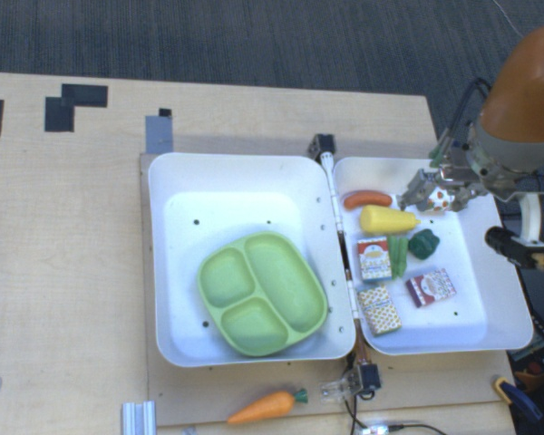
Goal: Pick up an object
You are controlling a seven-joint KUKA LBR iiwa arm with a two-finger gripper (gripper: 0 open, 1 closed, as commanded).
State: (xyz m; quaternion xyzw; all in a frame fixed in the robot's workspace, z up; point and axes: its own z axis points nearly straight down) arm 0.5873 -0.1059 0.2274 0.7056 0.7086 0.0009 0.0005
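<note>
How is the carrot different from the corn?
The carrot is orange with a green top; the corn is yellow with a green end. The carrot lies on the bench, outside the bins; the corn lies inside the right bin. The carrot lies alone; the corn sits crowded among other toys. Both are toy vegetables lying on their sides.

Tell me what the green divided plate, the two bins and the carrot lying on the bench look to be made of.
Green divided plate: likely moulded plastic, smooth with a soft sheen and rounded compartment walls.
Left bin and right bin: white, apparently thin formed plastic, glossy with rounded corners.
Carrot: probably a plastic toy, uniformly orange and slightly shiny, with a small green top; rubber is possible.
</note>
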